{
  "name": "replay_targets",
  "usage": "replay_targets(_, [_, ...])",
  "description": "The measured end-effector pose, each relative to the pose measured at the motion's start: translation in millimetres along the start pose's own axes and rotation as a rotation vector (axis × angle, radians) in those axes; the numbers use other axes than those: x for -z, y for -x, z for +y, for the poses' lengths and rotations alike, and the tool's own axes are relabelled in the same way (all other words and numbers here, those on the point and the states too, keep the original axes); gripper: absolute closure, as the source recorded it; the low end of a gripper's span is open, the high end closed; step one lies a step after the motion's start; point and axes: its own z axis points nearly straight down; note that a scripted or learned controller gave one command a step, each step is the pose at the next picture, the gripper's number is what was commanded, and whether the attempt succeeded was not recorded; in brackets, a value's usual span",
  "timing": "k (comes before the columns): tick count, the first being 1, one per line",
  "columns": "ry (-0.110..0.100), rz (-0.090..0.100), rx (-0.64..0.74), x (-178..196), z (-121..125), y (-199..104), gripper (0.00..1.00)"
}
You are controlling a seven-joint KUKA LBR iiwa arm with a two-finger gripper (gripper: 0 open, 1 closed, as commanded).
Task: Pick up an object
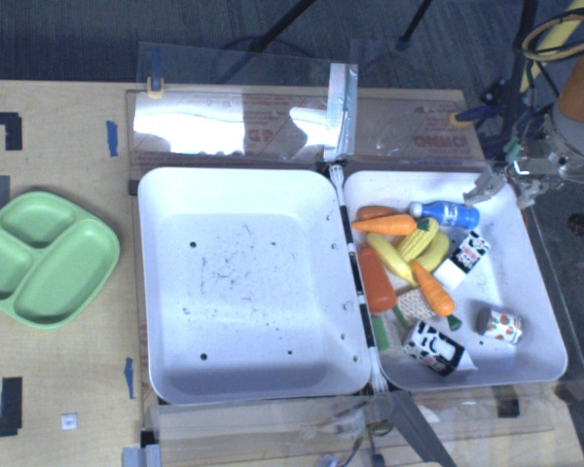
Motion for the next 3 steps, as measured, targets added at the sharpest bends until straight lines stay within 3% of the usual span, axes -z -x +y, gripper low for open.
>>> replay_targets(1, [0.005,-0.002,0.062,-69,-43,-34,0.0])
replay_targets(2, [0.019,-0.007,-0.331,-73,0,-78,0.0])
replay_targets(3, [0.021,-0.009,-0.328,-64,2,-78,1.0])
